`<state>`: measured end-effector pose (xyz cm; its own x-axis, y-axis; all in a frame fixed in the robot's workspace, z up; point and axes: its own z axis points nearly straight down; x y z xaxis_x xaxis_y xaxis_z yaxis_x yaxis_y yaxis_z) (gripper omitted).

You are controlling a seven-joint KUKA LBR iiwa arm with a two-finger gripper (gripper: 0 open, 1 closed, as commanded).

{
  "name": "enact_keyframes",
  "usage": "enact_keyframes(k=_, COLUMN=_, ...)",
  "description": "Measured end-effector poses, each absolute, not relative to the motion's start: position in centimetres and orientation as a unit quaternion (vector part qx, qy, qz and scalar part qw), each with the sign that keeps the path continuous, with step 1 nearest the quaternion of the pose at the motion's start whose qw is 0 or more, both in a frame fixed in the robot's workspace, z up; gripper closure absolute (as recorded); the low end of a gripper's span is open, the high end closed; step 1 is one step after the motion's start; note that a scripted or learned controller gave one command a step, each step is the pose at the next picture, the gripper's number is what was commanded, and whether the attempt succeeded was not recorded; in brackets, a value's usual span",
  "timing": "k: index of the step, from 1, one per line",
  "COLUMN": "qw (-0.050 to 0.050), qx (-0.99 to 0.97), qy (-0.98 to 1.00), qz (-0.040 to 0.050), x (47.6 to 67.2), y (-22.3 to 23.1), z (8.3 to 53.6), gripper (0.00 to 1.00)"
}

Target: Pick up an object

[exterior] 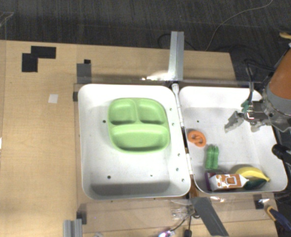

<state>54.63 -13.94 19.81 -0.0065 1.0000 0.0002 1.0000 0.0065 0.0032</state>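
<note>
My gripper (238, 115) hangs over the right part of the right bin (219, 95), its two grey fingers apart with nothing between them. Below and to its left lie an orange round piece (197, 138) and a small green object (212, 156). Along the bin's front edge sit a purple and orange carton (226, 181), a yellow banana (250, 172) and a dark green item (256, 183) tucked under the banana. None of these touches the gripper.
The left bin (93, 147) holds a light green divided plate (137, 124). A metal divider rail (181, 132) runs between the two bins. The arm's orange band (288, 73) rises at the right edge, with cables nearby.
</note>
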Motion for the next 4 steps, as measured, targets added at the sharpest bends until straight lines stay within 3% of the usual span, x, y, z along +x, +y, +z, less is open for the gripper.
enact_keyframes(k=1, qw=0.003, qx=0.729, qy=0.684, qz=0.0017, x=54.5, y=-13.4, z=27.4, gripper=0.00)
enact_keyframes(k=2, qw=0.000, qx=0.725, qy=0.689, qz=0.0005, x=52.0, y=-8.2, z=12.0, gripper=0.00)
enact_keyframes(k=3, qw=0.007, qx=0.717, qy=0.697, qz=0.0073, x=49.3, y=-8.3, z=9.2, gripper=0.00)
enact_keyframes(k=4, qw=0.007, qx=0.716, qy=0.698, qz=0.0107, x=49.6, y=-8.0, z=10.3, gripper=1.00)
